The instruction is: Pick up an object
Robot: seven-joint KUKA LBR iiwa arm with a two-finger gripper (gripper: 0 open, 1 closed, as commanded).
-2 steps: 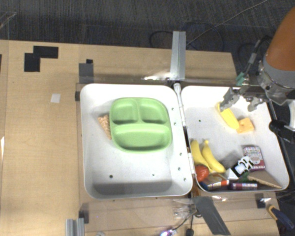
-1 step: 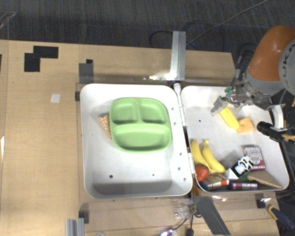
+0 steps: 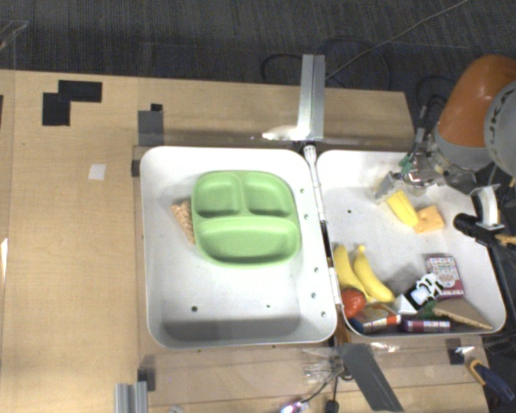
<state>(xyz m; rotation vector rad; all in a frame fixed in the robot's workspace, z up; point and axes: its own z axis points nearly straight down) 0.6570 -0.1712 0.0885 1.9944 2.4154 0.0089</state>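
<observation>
Two white bins below us, and our grey two-finger gripper [image 3: 402,179] hovers low in the right bin [image 3: 361,175], just above the yellow block [image 3: 402,207]. We'd settle straight down over it before closing. Fingers look slightly apart, gripping nothing we can see.

The green tray [image 3: 244,217] hides most of a tan item [image 3: 183,220] beneath it. The arm [image 3: 490,114] is cut off at the right edge. Small items at the right bin's front wall [image 3: 413,323] are too small to identify.
</observation>
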